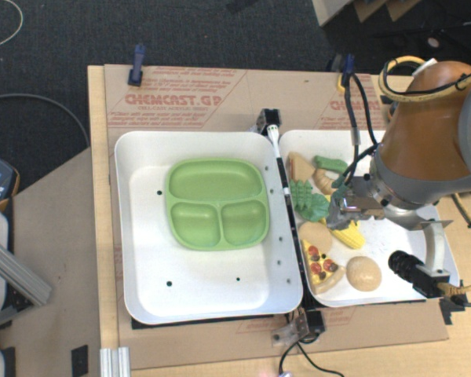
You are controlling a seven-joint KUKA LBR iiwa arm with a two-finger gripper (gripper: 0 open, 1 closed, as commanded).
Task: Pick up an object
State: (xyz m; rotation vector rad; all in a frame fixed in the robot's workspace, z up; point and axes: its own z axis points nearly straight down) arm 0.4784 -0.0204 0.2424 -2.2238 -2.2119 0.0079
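Two white bins [133, 210]: green tray [217, 203] left, toy food [330, 250] right.

The shallow left bin [137, 234] is white and holds a pale green plastic tray with three compartments [217, 203], while the white right bin [377, 295] carries toy food: a yellow corn piece [349, 235], a leafy green piece [308, 200], a pizza slice with red and dark dots [322, 265] and a round tan bun [363, 273]. The arm's wrist band [428, 120] is orange above grey metal, and the brown bench board [173, 96] bears red lettering, with a blue clamp [136, 64] at its far edge.
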